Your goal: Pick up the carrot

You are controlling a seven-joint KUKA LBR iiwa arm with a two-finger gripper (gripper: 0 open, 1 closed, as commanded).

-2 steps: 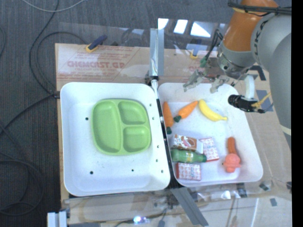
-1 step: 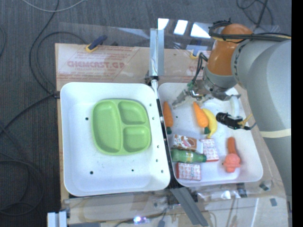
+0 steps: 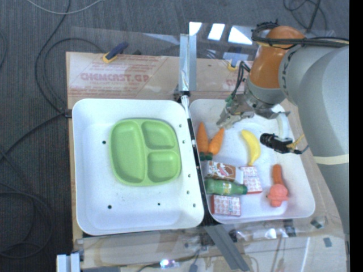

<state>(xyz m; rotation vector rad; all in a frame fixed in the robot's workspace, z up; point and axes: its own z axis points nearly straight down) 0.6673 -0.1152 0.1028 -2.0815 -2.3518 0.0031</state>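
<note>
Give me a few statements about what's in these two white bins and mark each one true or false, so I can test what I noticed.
1. A green divided plate lies in the left bin. True.
2. The banana is in the left bin. False: it lies in the right bin.
3. Two carrots lie side by side near the right bin's left wall. True.
4. The end effector has a carrot lifted clear of the bin. False: it hangs just above the carrots, which lie in the bin.
5. A green bottle lies among small red-and-white packets. True.
</note>
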